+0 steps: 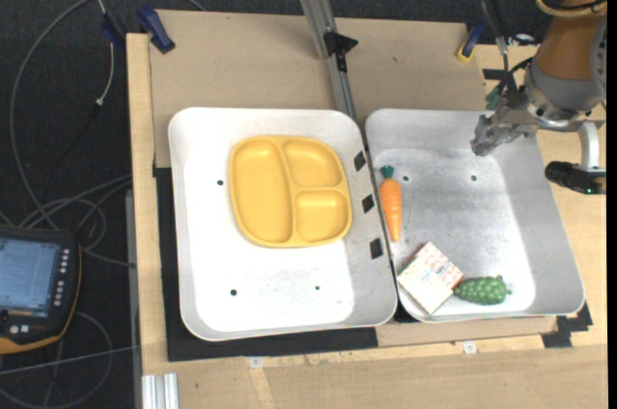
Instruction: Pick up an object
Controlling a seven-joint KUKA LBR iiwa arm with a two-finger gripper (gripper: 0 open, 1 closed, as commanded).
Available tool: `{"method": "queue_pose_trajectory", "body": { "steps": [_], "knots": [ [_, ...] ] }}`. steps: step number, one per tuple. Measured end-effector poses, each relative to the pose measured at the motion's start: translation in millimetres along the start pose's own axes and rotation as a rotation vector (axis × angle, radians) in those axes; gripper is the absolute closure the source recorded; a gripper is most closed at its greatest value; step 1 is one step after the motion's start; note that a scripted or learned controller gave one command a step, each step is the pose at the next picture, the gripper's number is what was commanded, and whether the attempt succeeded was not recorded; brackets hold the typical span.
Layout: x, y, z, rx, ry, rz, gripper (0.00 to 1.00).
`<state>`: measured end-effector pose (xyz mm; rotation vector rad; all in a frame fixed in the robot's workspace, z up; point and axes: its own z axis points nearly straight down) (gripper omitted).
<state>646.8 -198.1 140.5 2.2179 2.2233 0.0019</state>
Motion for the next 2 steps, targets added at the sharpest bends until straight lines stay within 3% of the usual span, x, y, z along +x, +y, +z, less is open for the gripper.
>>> {"method": "queue_pose_trajectory", "body": {
  "steps": [2],
  "knots": [
    [14.4, -6.1, -106.6, -0.007, -0.002, 0.0, 1.0]
  ]
}}
